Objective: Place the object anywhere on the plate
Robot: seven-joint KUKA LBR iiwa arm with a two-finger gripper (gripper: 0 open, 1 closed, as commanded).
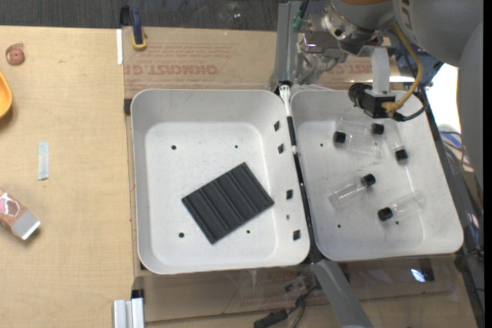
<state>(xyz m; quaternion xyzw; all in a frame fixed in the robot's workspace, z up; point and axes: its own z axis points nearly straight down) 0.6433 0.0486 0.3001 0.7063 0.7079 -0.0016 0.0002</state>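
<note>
Your plate [227, 203], a dark ribbed slab, lies flat and turned at an angle near the middle of the left bin [139, 165], with bare white floor on every side of it. The things to be moved are in the right bin [444, 192]: five clear vials [352, 190] with black caps, all lying on their sides and scattered apart from each other. Three are toward the back and two nearer the front. None of them touches the plate. Between them and the plate you have the two raised rims where the bins meet, with small black clips along that edge. Your gripper [310, 57] hangs high at the back, over the spot where the bins' back corners meet, well apart from every vial and from the plate. You cannot tell from this angle whether it is spread or closed. Behind the bins lies a sheet of printed cardboard [184, 61] with a blue clamp [132, 27] at its left end. Out on the bench [69, 265] to the left, clear of both bins, you see an orange dish [4, 97] at the edge, a small round disc [14, 54], a pale strip [43, 161] and a tube [17, 216].
</note>
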